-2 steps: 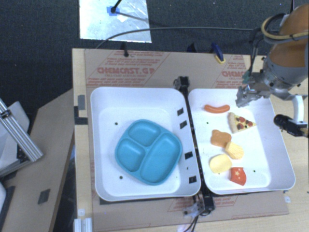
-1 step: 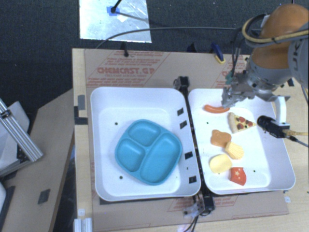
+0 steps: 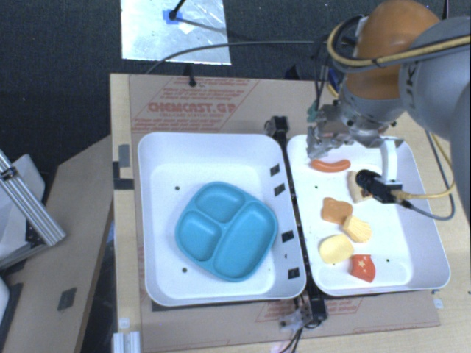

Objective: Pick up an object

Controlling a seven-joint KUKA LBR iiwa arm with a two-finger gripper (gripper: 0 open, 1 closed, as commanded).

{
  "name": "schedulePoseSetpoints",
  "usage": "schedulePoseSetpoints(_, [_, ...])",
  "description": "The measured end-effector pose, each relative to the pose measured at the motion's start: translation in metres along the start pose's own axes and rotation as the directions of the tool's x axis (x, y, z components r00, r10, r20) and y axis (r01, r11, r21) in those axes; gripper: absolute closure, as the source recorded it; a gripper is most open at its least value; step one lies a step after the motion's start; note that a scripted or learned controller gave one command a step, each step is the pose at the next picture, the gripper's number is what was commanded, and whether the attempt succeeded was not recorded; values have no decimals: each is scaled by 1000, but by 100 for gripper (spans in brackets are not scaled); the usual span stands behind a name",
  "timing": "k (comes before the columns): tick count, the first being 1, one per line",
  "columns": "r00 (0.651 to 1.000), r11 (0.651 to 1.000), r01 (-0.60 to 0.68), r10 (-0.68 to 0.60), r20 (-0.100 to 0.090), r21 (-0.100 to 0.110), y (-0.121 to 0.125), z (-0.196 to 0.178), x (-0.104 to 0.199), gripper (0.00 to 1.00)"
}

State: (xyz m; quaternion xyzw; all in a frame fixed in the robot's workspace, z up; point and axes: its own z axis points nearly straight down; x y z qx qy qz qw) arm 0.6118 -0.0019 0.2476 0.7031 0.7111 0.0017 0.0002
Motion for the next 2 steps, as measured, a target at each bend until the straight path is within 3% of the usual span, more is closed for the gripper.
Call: schedulePoseSetpoints(2, [1000,1000,-1,1,0,0,1,1,104,100])
